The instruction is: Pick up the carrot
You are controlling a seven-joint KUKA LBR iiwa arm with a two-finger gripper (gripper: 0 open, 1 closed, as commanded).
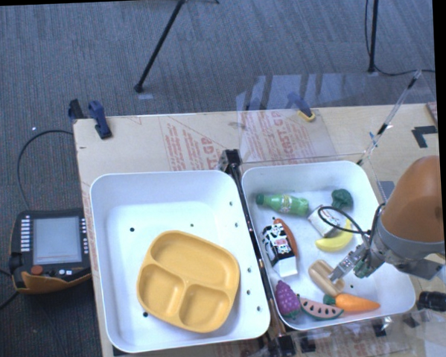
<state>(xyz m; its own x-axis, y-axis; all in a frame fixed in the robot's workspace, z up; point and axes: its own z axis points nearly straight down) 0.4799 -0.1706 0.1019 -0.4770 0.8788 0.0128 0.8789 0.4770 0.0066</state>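
The orange carrot [355, 303] with a green top lies near the front right corner of the right bin [393, 292], beside a watermelon slice [319, 309]. My gripper [353, 267] hangs low in that bin, just above and behind the carrot, at the end of the grey and orange arm [415, 212] reaching in from the right. Its tip is between the carrot and a tan bread piece [325, 275]. Nothing is seen held in it.
The right bin also holds a green bottle [282, 203], broccoli [342, 198], a banana [334, 242], a white can [326, 218], a cow-patterned carton [279, 246] and purple grapes [287, 297]. A yellow divided tray [187, 279] lies in the left bin [113, 217].
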